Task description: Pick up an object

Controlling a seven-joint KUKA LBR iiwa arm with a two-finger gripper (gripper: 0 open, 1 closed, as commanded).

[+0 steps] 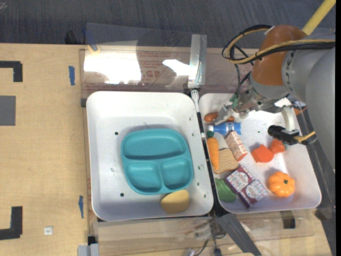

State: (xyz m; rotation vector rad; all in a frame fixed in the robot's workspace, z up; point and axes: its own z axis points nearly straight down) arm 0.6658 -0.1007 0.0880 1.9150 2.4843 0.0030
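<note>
My hand hovers by the right bin's far-left corner, directly above the blue bottle; grip state unclear.

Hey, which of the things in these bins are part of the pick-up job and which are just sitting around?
Part of the job:
gripper, low over the right bin
items in that bin: carrot, small carton, purple box, mini pumpkin, orange block, blue item

Lying about:
teal divided tray in the left bin
yellow lump beside the tray
</note>
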